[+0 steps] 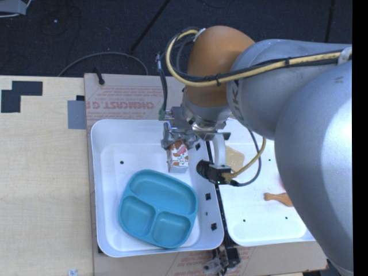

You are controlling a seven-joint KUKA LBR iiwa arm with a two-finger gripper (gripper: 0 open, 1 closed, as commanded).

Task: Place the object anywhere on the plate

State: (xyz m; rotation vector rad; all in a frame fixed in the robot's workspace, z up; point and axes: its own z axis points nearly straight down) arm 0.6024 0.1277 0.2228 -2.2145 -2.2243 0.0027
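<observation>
Hanging between the jaws point(177, 145), a small carton point(179, 156) sat above the left bin point(106, 154), just beyond the blue plate's point(158, 209) far edge.

The jaws were closed on the carton's upper part; its white, red and orange printed faces showed below them. The three-compartment plate lay in the left bin's near half. In the right bin point(270, 229) lay a tan flat piece point(234, 157) and an orange item point(278, 198), well apart. Both bins rested on the desk point(40, 183).
</observation>
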